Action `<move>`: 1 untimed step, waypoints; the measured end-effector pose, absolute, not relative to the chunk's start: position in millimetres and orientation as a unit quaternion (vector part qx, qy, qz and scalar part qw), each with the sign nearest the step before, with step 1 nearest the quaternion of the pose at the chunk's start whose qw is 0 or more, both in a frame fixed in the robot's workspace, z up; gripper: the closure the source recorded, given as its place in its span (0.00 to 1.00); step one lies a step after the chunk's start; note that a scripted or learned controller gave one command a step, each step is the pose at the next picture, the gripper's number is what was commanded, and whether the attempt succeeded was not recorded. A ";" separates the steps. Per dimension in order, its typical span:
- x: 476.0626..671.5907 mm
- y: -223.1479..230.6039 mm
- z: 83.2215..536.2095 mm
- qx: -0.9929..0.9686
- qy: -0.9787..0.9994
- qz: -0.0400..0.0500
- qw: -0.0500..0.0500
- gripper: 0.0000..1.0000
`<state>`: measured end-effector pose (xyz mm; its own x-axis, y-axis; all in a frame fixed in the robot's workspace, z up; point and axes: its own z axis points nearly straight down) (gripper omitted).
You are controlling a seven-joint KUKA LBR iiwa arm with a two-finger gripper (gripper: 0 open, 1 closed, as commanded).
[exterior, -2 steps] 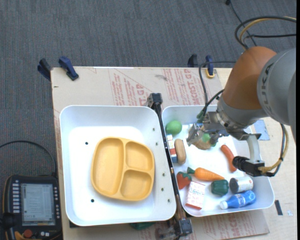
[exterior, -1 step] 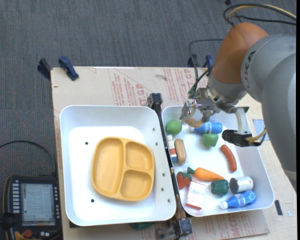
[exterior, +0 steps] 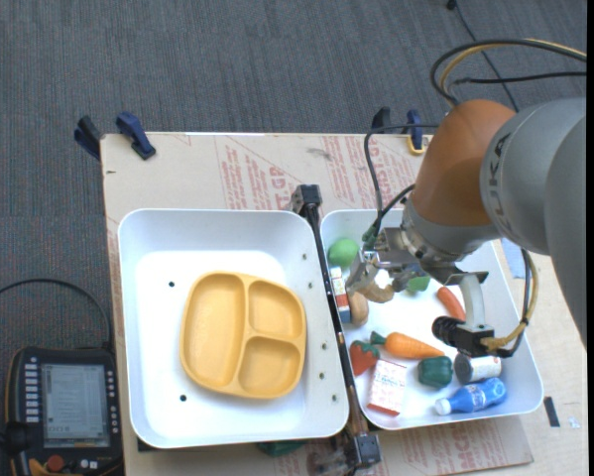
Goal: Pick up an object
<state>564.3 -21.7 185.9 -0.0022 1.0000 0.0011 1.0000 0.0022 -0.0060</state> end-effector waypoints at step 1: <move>619.0 -11.9 223.4 -0.706 -0.709 0.001 0.001 1.00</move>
